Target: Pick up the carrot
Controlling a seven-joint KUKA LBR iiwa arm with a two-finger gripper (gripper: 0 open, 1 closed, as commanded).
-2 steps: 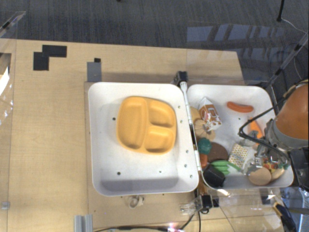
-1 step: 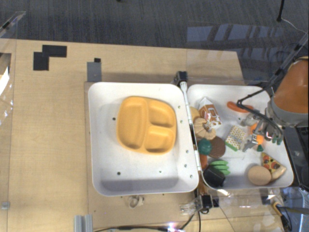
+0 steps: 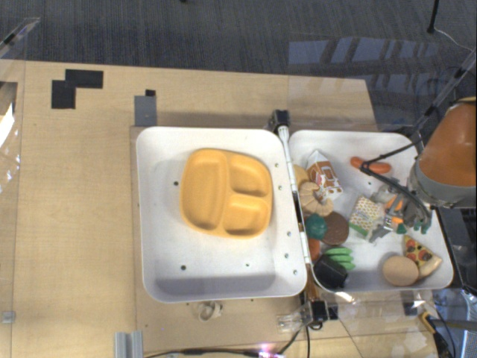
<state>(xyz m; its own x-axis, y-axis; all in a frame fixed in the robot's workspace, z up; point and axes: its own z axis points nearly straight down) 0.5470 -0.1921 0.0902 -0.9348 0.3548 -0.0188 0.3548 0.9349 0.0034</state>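
Note:
My gripper [image 3: 392, 216] is down in the right bin [image 3: 440, 282], near its right side, below the grey wrist and its orange band [image 3: 456, 148]. A small orange carrot [image 3: 400, 210] with a bit of green at one end shows between the fingers, which are shut on it. The wrist hides part of the carrot. Just left of the fingertips lies a green-and-white chequered block [image 3: 365, 216].
The right bin is crowded: a red-orange sausage [image 3: 370, 165], a pizza slice [image 3: 422, 255], a beige egg-like piece [image 3: 401, 270], a brown disc [image 3: 335, 228], a teal ball [image 3: 317, 226], a green piece [image 3: 337, 256], a small carton [image 3: 324, 179]. A yellow divided plate [image 3: 226, 192] sits in the left bin [image 3: 160, 274].

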